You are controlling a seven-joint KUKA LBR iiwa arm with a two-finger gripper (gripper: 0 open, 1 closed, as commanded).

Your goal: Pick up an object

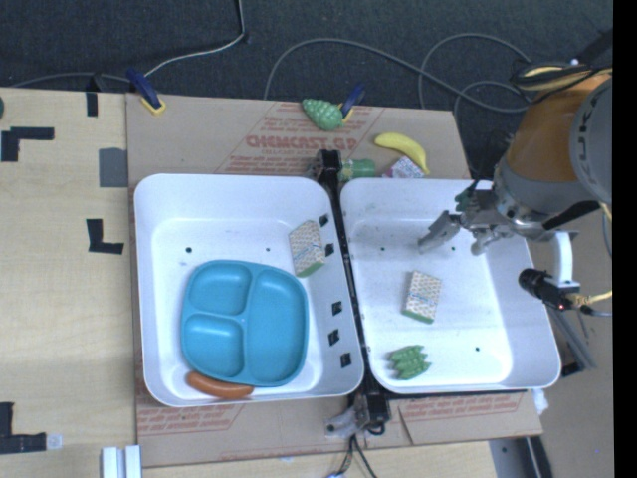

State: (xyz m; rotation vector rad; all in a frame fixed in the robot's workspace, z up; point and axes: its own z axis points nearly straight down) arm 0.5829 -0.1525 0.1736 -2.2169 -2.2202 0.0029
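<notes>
My gripper (460,237) hangs over the upper right part of the right bin (518,366), fingers spread open with nothing between them. A patterned sponge block (423,296) lies below and left of it, in the middle of that bin. A green leafy toy (408,360) rests near the bin's front edge. In the left bin (159,217) a second sponge block (308,246) leans by the right wall, a blue divided plate (245,322) fills the middle, and an orange sausage (219,385) lies at the front.
Behind the bins on the cardboard lie a yellow banana (402,149), a green toy (321,113) and a small wrapped item (404,169). A black divider (343,267) runs between the bins. Cables trail across the dark floor at the back.
</notes>
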